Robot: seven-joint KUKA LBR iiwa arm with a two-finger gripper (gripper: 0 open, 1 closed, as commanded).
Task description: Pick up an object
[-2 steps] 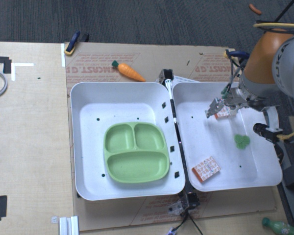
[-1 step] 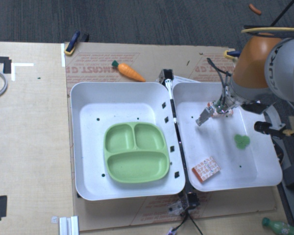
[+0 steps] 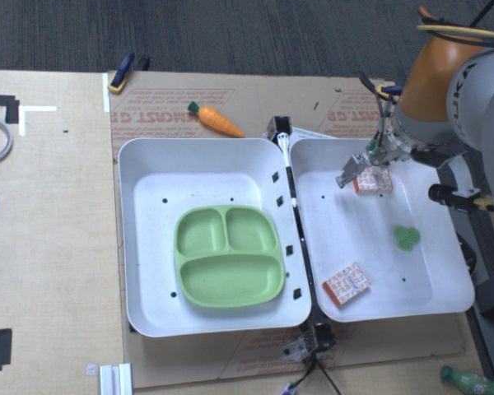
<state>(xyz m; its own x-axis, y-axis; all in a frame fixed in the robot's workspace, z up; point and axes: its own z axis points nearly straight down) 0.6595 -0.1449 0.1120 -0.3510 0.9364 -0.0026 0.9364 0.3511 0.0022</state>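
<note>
Your gripper (image 3: 356, 171) sits low in the right bin (image 3: 445, 299), right at a small red-and-white box (image 3: 374, 183) — can't tell if it's grasping. Nothing's visibly lifted yet, so the pick's still ahead.

Arm (image 3: 445, 81) reaching from right, wrist angled down.

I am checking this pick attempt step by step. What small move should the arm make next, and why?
Probably a short straight lift. The gripper sits low in the right bin, right against the small red-and-white box. Whether the box is actually between its fingers cannot be told here. Raising slightly would show this, without disturbing the green object nearby.
</note>
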